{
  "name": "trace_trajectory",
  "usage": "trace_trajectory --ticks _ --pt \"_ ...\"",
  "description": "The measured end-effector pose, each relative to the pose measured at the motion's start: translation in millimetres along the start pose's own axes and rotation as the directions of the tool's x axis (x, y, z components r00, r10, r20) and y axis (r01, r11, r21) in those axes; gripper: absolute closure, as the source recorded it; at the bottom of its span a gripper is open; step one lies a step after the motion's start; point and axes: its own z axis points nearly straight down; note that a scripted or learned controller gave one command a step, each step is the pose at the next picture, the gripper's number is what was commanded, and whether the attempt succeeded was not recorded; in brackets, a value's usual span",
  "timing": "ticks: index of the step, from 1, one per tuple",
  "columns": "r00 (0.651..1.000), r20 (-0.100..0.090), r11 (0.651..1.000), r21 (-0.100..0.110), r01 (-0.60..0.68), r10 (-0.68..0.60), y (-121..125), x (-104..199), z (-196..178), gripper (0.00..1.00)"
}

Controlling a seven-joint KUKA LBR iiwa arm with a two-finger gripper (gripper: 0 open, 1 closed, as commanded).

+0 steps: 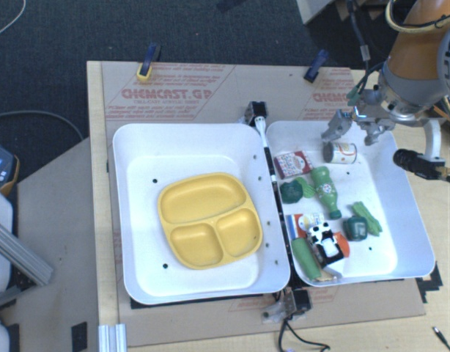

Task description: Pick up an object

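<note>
The grey two-finger end effector (355, 132) hangs spread open and holding nothing at twelve o'clock in the right white bin (408, 218), its shadow half-hiding a small white cylindrical can (342, 152).

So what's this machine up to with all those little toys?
A robot arm reaches in over the right-hand bin, which holds a jumble of small items. Its hand hovers open just above a small white can near the bin's far end, holding nothing yet. The left bin holds a yellow divided tray.
</note>
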Motion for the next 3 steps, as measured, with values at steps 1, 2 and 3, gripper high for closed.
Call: trace_trajectory --ticks 1,2,3 --pt "1.000 0.002 1.000 -0.015 0.002 -0.002 2.8 0.2 -8.5 0.00" --pt "1.000 0.001 1.000 -0.009 0.002 -0.002 -1.0 2.5 34.8 0.00" --pt "1.000 0.001 1.000 -0.008 0.003 -0.003 8.4 -0.6 86.4 0.00"
